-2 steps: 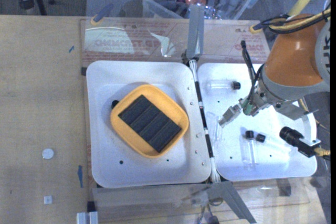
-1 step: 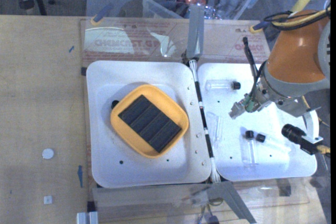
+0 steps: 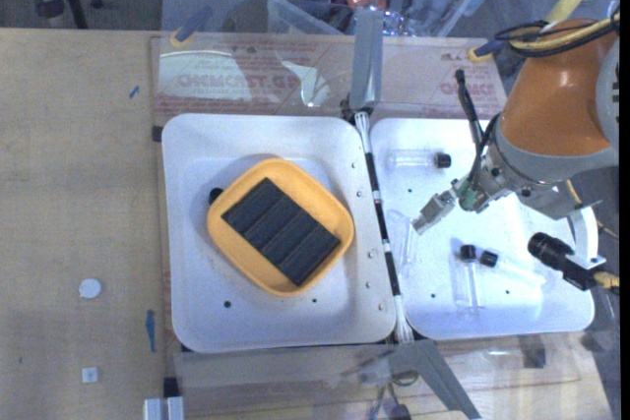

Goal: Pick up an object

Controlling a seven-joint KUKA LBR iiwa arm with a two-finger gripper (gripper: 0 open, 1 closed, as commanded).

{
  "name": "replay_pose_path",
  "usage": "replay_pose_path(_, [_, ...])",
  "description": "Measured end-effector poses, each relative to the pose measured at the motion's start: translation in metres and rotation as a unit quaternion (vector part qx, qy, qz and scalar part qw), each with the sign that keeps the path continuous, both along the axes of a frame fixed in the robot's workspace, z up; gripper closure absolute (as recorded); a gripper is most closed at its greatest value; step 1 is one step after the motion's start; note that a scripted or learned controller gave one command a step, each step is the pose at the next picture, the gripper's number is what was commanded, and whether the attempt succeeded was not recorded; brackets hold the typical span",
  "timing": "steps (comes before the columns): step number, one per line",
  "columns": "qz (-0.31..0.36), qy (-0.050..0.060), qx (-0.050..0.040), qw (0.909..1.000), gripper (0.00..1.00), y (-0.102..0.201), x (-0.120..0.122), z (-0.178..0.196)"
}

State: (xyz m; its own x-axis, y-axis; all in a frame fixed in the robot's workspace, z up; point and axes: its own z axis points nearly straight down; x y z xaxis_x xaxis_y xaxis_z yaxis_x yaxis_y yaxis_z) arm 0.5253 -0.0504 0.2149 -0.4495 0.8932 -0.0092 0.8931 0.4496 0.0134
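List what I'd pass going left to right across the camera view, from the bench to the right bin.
A white disc on the bench → yellow tray with a black ribbed top, in the left bin → gripper over the right bin → black-capped tube.

The table (image 3: 79, 162) carries two white bins side by side. The left bin (image 3: 187, 211) contains a yellow square tray (image 3: 241, 258) with a black ribbed panel (image 3: 281, 229), set diagonally. The claw (image 3: 433, 210) is over the right bin (image 3: 551, 310), near its left wall. Two clear black-capped vials lie there: the far vial (image 3: 418, 158) and the near vial (image 3: 472, 278).
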Motion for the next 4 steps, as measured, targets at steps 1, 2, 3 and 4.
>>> replay_pose_path(1, [-0.001,-0.003,-0.0004,1.0000,1.00,-0.001,0.001,0.010])
replay_pose_path(2, [-0.001,-0.003,-0.0004,1.0000,0.00,-0.001,0.001,0.010])
replay_pose_path(3, [-0.001,-0.006,-0.0008,1.0000,1.00,-0.001,0.003,0.020])
replay_pose_path(4, [-0.249,0.007,0.0025,0.9684,1.00,-0.024,0.030,0.117])
